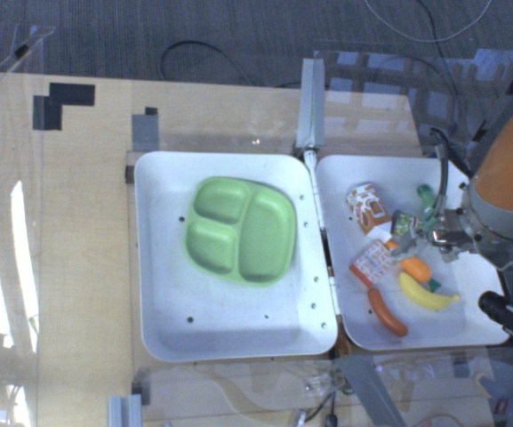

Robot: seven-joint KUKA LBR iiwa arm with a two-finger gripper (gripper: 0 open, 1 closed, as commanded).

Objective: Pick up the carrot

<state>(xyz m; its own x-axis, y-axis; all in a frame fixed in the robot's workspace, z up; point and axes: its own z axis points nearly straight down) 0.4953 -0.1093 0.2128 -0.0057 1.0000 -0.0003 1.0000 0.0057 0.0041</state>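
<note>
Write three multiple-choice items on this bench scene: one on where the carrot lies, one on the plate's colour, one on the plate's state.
1. Where does the carrot lie?
A. In the left bin, on the plate
B. In the right bin, just above the banana
C. On the bench outside both bins

2. What colour is the divided plate?
A. Green
B. Red
C. Blue

3. How does the plate lie in the left bin?
A. Flipped face down
B. Standing on edge
C. Flat, face up, with nothing in its compartments

Answers: 1 B, the orange carrot sits in the right bin next to the yellow banana. 2 A, the plate is pale green. 3 C, its three compartments show from above, all bare.
</note>
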